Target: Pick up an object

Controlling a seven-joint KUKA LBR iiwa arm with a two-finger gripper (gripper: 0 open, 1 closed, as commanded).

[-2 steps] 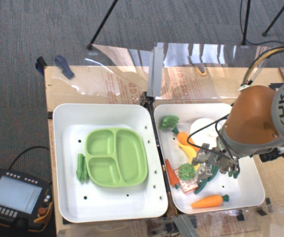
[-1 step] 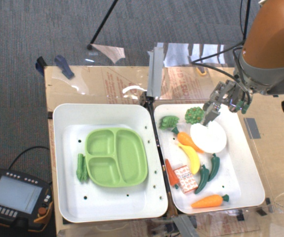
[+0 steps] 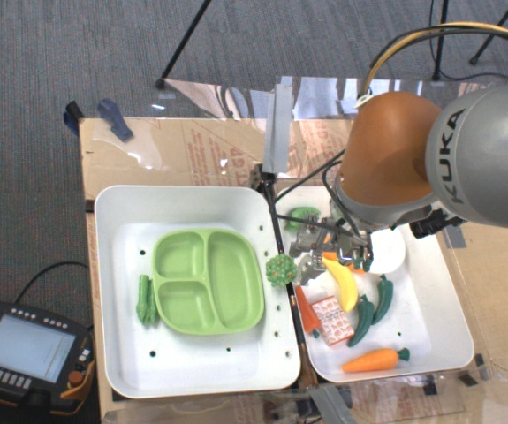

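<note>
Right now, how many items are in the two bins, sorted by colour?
Green: 5, namely divided plate, bean pod, broccoli, dark pepper, and a round piece near the tool
Orange: 2, namely carrot and a stick
Yellow: 1, banana
Red and white: 1, packet
White: 1, round piece
Total: 10

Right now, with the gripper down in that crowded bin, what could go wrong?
The gripper sits among tightly packed items: the banana, the red packet and a green pepper touch or overlap, so closing may catch two or none. The green ball rests at the divider between the bins and could get knocked into the left bin.
</note>
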